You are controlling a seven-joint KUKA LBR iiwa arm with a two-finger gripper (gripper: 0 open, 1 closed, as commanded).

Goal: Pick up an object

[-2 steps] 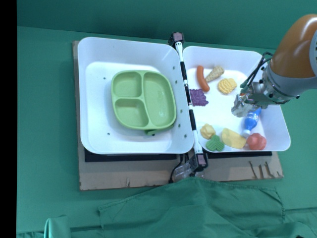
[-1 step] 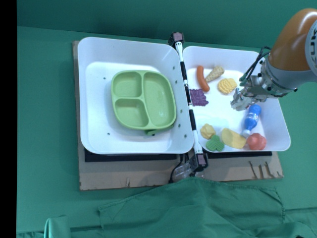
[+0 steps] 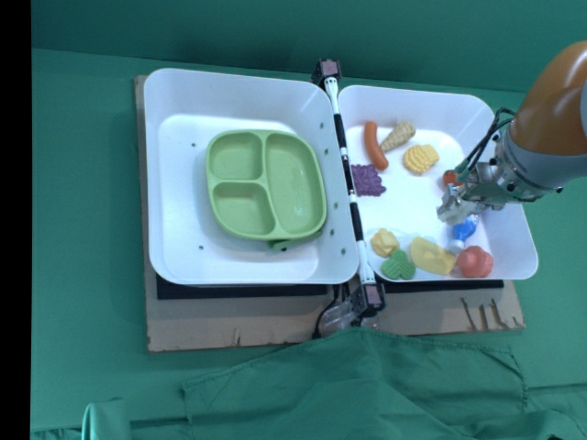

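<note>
Now | camera view: jaws (image 3: 456,211) are hanging low in the right bin (image 3: 514,246), near a blue toy (image 3: 464,231) | cannot tell if apart or together | risk: bumping the red toy (image 3: 475,261), grabbing nothing.

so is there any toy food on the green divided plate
No, the green divided plate has bare compartments; the toy foods, like the sausage, lie in the right bin.

No text, label, brand, number or sign can be read anywhere in the view.
</note>
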